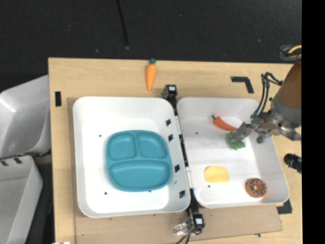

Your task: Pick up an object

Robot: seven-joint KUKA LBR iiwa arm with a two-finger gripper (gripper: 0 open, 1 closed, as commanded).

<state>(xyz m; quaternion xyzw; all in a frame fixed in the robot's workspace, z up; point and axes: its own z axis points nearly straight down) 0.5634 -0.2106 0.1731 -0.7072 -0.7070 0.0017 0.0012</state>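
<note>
Looking down at a slant, the camera view takes in a wooden bench (61,75) bearing two shallow white bins side by side. The left bin (84,187) holds a teal divided plate (138,160), roughly centred, with bare white floor on all sides of it. The right bin (203,116) carries four small things: a red-orange chili pepper (222,122) toward the far wall, a green leafy piece (236,142) just below it, a yellow piece (216,174) near the middle of the near half, and a brown frosted doughnut (256,187) close to the near right corner. Open floor runs down the bin's left side along the divider.

The arm (290,93) reaches in over the right bin's right rim. Its gripper (242,132) sits low directly over the green leafy piece, one dark finger touching or overlapping it. Whether the fingers are spread or closed cannot be told at this resolution.

A toy carrot (151,75) lies on the bench beyond the left bin's far edge.
</note>
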